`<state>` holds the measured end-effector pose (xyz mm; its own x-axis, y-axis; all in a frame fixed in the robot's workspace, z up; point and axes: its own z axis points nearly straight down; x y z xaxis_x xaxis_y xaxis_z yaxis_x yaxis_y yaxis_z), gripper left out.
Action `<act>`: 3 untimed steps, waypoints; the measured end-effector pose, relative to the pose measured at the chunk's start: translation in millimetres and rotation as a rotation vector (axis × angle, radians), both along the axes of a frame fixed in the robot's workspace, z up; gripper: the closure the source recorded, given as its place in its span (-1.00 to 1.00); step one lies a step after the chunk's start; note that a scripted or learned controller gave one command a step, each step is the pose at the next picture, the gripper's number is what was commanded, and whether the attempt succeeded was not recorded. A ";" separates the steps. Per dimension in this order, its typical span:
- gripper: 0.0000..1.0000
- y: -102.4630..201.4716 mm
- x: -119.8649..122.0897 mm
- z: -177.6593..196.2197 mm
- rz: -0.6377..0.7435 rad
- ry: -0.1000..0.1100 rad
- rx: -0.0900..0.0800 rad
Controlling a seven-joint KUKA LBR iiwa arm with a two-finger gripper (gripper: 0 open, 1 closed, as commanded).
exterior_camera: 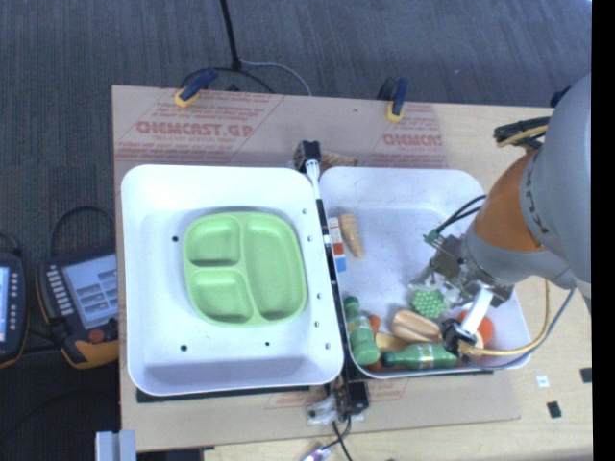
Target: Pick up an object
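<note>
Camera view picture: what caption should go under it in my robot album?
Robot arm's gripper low over toys piled in the right bin; a green divided tray sits in the left bin.

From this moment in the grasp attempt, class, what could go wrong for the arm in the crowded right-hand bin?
1. The gripper sits low over tightly packed toys; closing could nudge the green dotted ball or hot dog bun aside rather than grasp either.
2. The pile crowds the right bin's near wall, so a finger may strike the rim.
3. The loose cable by the wrist could snag.
</note>
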<state>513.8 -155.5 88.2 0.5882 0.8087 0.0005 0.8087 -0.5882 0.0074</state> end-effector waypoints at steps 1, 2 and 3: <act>1.00 -48.4 -22.6 0.5 0.248 -0.002 0.000; 1.00 -20.0 -18.7 53.6 -0.050 0.009 0.004; -1.00 -20.2 -18.8 53.5 -0.050 0.009 0.004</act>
<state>495.0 -175.7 141.7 0.6282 0.7781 -0.0019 0.7781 -0.6282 -0.0018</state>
